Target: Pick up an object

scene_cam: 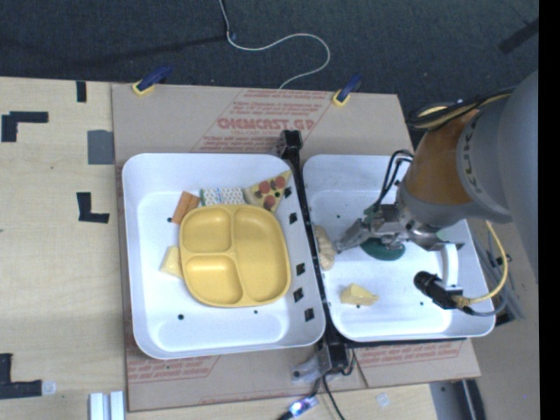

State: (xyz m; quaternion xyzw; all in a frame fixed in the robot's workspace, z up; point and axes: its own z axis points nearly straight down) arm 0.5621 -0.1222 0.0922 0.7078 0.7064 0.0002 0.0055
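Teal object (382, 250) – right bin (398, 324), under gripper (378, 231) (grip state unclear) | yellow plate (234, 255) – left bin (149, 322)

One fixed camera looks down aslant on both white bins (140, 234).

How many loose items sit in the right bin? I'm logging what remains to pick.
3 visible: a pale yellow piece near the front, a cream piece against the left wall, and a teal object under the gripper, which may hide more.
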